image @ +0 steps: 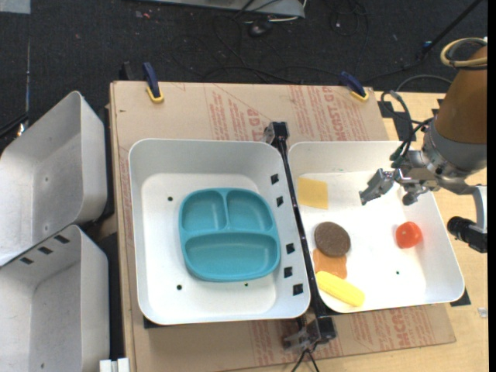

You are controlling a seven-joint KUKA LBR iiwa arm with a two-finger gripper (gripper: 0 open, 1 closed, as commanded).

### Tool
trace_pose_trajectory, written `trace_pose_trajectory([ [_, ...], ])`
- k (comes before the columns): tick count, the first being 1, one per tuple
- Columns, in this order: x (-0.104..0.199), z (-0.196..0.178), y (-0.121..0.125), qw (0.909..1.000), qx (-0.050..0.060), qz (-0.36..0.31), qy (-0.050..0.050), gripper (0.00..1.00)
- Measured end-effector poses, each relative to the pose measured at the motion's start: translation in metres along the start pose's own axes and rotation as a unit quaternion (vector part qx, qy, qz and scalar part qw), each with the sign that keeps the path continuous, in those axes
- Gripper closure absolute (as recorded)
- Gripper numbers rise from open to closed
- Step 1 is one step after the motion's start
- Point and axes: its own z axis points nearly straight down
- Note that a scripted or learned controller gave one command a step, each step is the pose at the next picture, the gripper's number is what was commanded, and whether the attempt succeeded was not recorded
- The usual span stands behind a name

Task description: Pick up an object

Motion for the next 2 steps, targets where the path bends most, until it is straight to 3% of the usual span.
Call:
trace_pose_trajectory([
  [1, 0.0, -0.007, 0.003, 1.0, -0.006, -0.002, -0.001, 0.0],
  [2, 0.003, 0.057, 0.0, 1.0, -0.004, 0.0, -0.001, 0.0],
])
